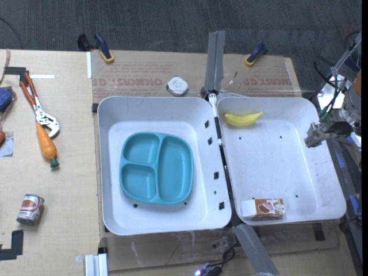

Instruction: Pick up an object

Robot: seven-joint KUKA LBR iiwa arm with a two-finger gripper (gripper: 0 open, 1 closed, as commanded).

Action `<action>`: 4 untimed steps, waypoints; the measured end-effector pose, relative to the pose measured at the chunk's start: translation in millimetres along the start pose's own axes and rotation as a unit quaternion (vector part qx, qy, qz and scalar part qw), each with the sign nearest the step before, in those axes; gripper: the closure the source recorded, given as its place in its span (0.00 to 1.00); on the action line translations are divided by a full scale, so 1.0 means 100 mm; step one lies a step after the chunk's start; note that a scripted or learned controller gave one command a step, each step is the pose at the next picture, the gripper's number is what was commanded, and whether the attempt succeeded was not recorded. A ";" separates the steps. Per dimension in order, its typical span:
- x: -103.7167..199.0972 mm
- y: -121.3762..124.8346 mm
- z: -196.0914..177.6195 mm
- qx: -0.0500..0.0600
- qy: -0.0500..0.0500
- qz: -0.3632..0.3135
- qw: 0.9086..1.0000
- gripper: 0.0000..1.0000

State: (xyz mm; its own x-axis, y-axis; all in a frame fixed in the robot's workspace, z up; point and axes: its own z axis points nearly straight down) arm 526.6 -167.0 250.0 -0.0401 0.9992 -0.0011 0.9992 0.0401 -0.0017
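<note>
While the arm waits at the right rim, both bins lie in plain sight from above.

Gripper: the gripper [315, 135] sits at the right edge of the right bin [322, 211], at about mid-height of its wall; whether its fingers are spread or pressed together cannot be told, and nothing shows between them.

Arm: the grey arm [345, 105] comes in from the right side, trailing cables above the wrist.

Banana: a yellow banana [243, 118] lies on its side near the far-left corner of the right bin, well apart from the gripper.

Box: a small brown-and-white box [263, 208] lies flat against the near wall of the right bin, left of centre.

Plate: a teal divided plate [156, 167] with three compartments rests flat in the middle of the left bin [109, 211].

Bench, far side: a small white round object [177, 85] lies on the cardboard behind the bins, near two clamps [103, 48].

Bench, left side: an adjustable wrench [41, 111], a toy carrot [47, 145] just below it, and a small can [30, 209] lying tilted nearer the front edge.
</note>
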 end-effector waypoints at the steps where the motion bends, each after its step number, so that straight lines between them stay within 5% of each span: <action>1: 0.07 -0.42 0.72 0.000 0.001 -0.224 0.975 1.00; 2: 0.61 -0.47 1.53 0.000 0.001 -0.162 0.987 1.00; 3: -0.17 -0.49 0.03 -0.002 -0.001 -0.265 0.964 1.00; 4: -0.17 -0.49 0.03 -0.002 -0.001 -0.265 0.964 0.00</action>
State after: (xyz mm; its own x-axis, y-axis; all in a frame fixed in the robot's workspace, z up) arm 478.6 -185.9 247.4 -0.5446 0.8387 -0.0029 0.8387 0.5446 0.0008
